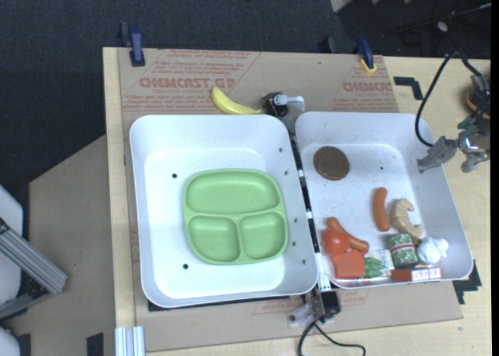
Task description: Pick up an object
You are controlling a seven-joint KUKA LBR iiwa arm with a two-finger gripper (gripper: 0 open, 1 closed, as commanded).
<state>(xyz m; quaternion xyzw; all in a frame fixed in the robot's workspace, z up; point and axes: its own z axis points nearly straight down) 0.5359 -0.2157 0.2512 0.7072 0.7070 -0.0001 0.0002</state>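
The right-hand bin (pixel 437 183) holds every candidate for the pick, and the brown round patty (pixel 331 163) near its far wall serves as the marker for the rest. Toward the camera and to the right of the patty lies the sausage (pixel 380 208), alone on bare white floor, with a pale bun-like piece (pixel 405 215) just beside it. Further toward the camera from the patty sits a crowded corner: an orange-red toy (pixel 343 239), a small can (pixel 401 249), a whitish lump (pixel 431 251) and a flat packet (pixel 417 274), all touching or nearly so. The sausage looks the best choice — probably light hollow plastic, stiff, smooth and rounded, so likely to roll or squirt out of a pinch; take it across its narrow middle, fingers either side of its long axis. The patty is flat and low, hard to get fingers under. The gripper (pixel 452 150) hangs at the bin's right rim, well to the right of the patty — nothing is seen in it, and how far it is spread I cannot tell at this size. The left bin (pixel 156 214) holds a green divided tray (pixel 234 214).
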